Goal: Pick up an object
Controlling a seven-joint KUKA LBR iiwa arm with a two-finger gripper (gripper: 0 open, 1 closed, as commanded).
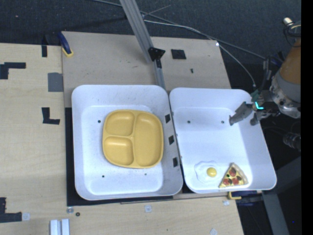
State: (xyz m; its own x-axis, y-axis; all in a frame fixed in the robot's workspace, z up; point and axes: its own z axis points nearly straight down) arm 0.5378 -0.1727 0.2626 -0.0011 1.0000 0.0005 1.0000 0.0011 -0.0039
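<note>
Fried egg touches pizza slice, flat.

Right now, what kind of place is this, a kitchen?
More likely a robot test bench: two shallow white bins on wood, toy food like a plastic fried egg, and a grey robot claw.

Desk, pale wood: two shallow white bins side by side, left bin and right bin, touching; black tape marks at left.
</note>
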